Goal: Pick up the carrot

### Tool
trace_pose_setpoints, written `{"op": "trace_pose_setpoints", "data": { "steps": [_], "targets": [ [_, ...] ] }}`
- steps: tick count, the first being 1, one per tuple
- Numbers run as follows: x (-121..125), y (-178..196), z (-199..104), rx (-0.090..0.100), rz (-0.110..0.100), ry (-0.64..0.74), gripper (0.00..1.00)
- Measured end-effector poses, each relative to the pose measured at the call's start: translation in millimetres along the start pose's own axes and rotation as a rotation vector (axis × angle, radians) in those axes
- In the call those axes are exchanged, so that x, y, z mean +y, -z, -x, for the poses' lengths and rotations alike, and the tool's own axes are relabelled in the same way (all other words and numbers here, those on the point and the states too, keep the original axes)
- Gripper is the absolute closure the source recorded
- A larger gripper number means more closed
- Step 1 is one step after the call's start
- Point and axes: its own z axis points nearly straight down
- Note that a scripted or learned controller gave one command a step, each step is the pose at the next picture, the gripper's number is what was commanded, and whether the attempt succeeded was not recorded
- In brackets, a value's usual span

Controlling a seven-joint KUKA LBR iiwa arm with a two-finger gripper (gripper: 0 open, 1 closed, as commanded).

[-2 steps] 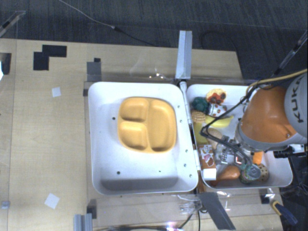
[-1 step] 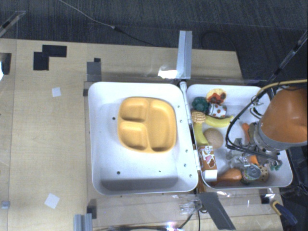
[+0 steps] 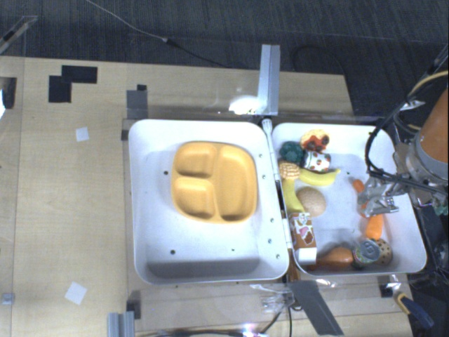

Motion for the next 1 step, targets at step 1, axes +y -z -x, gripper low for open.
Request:
{"op": "trace_pose_setpoints", "data": {
  "steps": [1],
  "targets": [
    [1.1, -3.4, -1.2, 0.007, 0.004, 0.001, 0.00]
  ]
}}
